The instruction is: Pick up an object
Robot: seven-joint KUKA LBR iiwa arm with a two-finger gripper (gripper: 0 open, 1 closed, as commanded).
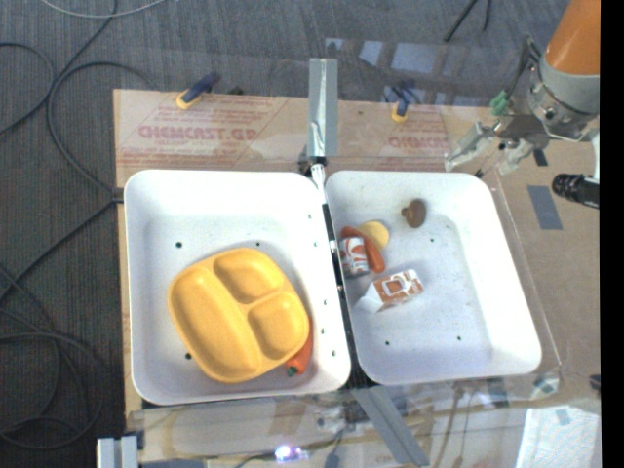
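Bright, even overhead light, soft shadows, slightly grainy, mild glare below.

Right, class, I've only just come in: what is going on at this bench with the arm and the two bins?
A robot arm is set to pick up an object. Its gripper hovers above the far right corner of the right bin, holding nothing. That bin holds a small brown lump, a yellow piece, an orange and white packet and a white carton. The left bin holds a yellow divided plate with an orange item tucked under its edge.
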